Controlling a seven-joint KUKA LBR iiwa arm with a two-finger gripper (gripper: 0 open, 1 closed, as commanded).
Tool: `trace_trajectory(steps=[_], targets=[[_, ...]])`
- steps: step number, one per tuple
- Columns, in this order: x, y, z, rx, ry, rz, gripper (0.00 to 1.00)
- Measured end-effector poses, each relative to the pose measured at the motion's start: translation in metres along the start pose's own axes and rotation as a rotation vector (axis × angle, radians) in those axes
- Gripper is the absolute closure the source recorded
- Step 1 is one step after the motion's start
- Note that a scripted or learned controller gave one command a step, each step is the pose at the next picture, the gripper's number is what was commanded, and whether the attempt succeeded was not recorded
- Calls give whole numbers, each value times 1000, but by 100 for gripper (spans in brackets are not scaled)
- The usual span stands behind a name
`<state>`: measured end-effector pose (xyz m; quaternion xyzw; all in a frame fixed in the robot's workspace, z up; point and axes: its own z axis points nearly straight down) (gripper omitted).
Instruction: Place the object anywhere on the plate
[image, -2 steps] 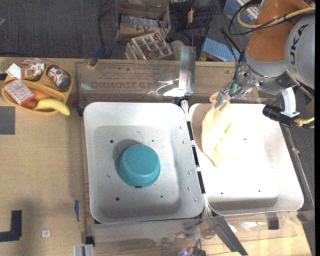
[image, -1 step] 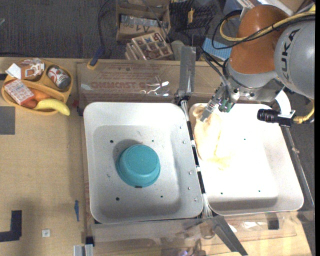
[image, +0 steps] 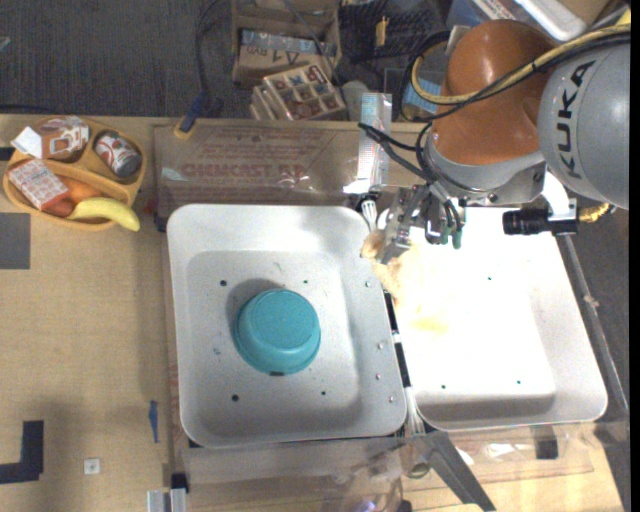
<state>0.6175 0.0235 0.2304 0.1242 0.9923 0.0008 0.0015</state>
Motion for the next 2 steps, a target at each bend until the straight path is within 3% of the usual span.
trace_trajectory(steps=[1, 2], targets=[[31, 25, -1, 0, 0, -244, 100], [65, 62, 2, -1, 0, -250, 100]])
